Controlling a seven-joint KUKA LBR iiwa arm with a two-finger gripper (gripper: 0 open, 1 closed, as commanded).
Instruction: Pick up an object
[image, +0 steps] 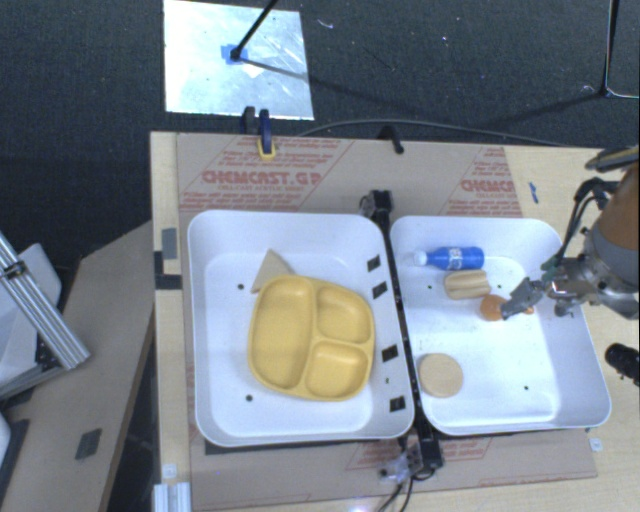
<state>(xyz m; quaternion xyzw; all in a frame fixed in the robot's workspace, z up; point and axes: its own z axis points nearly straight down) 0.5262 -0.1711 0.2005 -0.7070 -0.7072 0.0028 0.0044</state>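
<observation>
The right bin (575, 400) holds a blue bottle (452, 258) lying on its side and a tan bun-shaped piece (466, 284) just below it. It also holds a small orange object (490, 308) and a round tan disc (440, 375) near the front. My gripper (541, 300) hangs over the right part of this bin, open, with nothing between its fingers. Its left finger (520, 299) is right beside the orange object; I cannot tell if they touch.
The left bin (220, 400) carries a yellow divided tray (310, 338) and a tan triangular piece (270, 268) at its upper left. A black divider (395, 300) runs between the bins. The arm's grey body (612, 250) stands over the right bin's edge.
</observation>
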